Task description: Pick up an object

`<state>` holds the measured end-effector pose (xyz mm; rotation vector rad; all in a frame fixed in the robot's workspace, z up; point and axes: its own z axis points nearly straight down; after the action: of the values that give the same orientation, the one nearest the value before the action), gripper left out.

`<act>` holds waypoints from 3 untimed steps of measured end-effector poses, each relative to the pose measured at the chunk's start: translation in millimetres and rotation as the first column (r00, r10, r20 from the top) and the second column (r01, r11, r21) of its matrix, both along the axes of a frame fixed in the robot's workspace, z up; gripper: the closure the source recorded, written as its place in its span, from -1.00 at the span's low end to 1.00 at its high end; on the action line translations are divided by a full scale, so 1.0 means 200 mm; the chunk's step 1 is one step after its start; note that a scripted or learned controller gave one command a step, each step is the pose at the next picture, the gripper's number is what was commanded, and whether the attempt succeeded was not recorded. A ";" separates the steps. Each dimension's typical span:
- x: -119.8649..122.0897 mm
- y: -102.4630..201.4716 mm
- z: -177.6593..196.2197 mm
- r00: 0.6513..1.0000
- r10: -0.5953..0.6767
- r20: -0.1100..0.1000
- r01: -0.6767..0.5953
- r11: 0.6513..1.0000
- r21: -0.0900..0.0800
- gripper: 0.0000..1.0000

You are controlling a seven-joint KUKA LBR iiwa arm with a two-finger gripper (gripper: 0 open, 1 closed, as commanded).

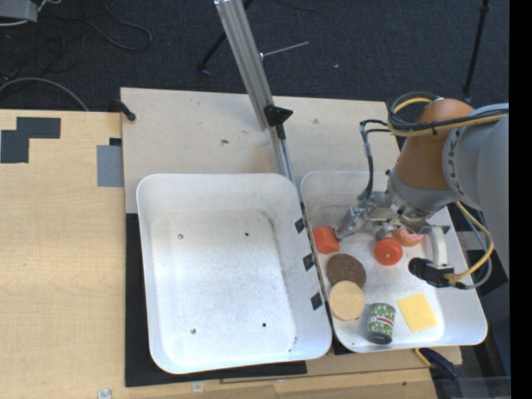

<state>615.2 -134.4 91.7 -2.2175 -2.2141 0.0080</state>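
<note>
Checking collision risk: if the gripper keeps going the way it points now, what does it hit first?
The gripper seems to point left along the right white bin. First in line is probably the small orange block near the bin's left wall; height above it is unclear.

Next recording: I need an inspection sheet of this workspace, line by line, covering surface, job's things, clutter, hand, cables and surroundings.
Surface: pale bench bearing two shallow white bins, left bin and right bin.
Job's things: in the right bin, an orange block, brown disc, tan disc, green can lying on its side, yellow square, red-orange ball.
Clutter: nothing seen.
Hand: hand low over the right bin's far part, near the orange block; fingers' state unclear.
Cables: yellow and black cables looped on the arm; more on the dark floor.
Surroundings: slanted metal rail; wooden table at left.
</note>
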 end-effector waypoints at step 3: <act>0.03 -0.02 0.60 1.000 0.002 0.012 -0.002 1.000 -0.002 1.00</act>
<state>621.8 -138.6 211.8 -2.2226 -2.2235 -0.0026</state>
